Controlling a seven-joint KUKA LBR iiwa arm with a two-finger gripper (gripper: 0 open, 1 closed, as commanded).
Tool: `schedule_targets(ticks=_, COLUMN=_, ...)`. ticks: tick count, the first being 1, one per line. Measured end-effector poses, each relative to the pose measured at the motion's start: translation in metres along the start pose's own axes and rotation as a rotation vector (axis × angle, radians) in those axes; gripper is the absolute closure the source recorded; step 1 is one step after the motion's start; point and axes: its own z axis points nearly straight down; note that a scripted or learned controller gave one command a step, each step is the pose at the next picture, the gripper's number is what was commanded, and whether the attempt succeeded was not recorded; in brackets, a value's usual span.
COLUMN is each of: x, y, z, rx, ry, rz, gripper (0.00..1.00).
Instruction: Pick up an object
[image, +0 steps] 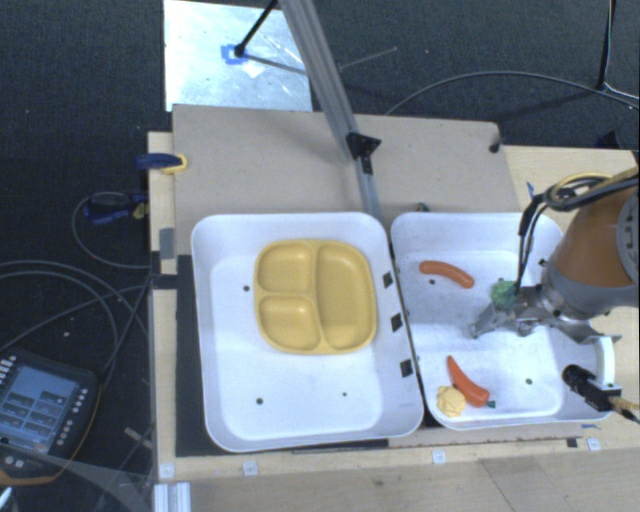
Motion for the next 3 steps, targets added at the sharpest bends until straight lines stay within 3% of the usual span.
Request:
schedule_targets(ticks=1, x=0.000, y=0.002, z=-0.013, rx=-0.006, ry=-0.001, rz=0.000, gripper=1.00)
schedule_targets(ticks=3, x=-0.016, y=0.015, z=-0.128, rx=-0.011, ry=-0.004, rz=-0.004, gripper=1.00)
